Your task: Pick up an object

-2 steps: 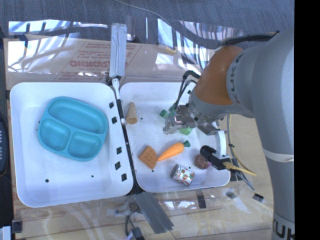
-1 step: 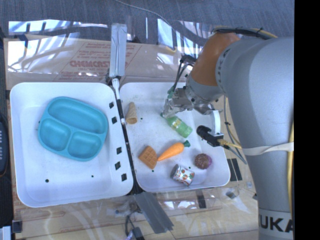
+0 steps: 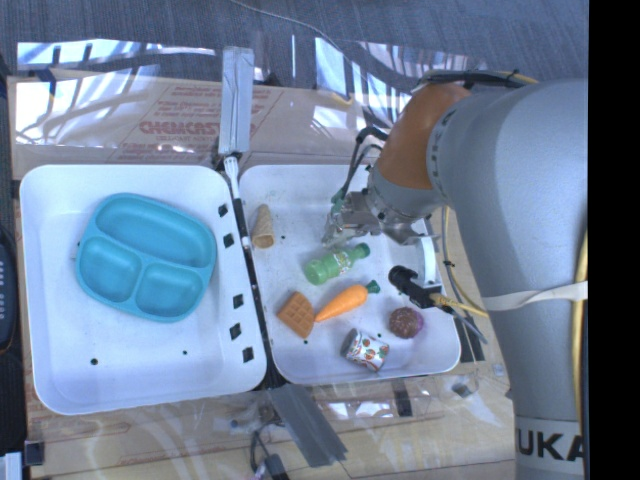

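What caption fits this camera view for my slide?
Gripper poised just above a green bottle in the right bin; blue plate sits in the left bin.

Both bins [image 3: 60, 368] looked like smooth, semi-gloss white plastic. The blue tray [image 3: 145, 256] was matt plastic, moulded in three wells. The green bottle [image 3: 334, 264] shone as glossy plastic; the carrot [image 3: 342, 303] was smooth and dull. The waffle [image 3: 296, 313] had a rough, gridded face. The can [image 3: 366, 350] bore a printed, glossy wrap. The arm [image 3: 520, 198] was satin grey, its band [image 3: 420, 138] glossy orange.
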`<act>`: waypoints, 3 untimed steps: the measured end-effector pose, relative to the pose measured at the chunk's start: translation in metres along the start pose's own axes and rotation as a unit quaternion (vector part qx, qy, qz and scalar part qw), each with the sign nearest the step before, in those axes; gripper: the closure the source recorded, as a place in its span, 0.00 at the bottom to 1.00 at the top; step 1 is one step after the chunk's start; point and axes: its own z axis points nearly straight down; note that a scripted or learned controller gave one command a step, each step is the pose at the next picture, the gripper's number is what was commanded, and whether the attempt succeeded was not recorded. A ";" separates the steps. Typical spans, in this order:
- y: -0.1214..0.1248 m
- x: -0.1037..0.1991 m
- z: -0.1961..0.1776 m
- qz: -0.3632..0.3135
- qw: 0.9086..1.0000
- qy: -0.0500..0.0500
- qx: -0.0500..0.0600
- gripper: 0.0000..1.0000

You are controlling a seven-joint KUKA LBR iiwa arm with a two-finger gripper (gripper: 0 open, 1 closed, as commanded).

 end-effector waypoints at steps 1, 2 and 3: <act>-0.025 0.060 0.001 -0.001 1.000 0.001 0.000 0.00; -0.052 0.066 -0.067 0.002 1.000 0.000 -0.004 0.00; -0.043 0.044 -0.030 0.001 1.000 0.000 0.002 0.00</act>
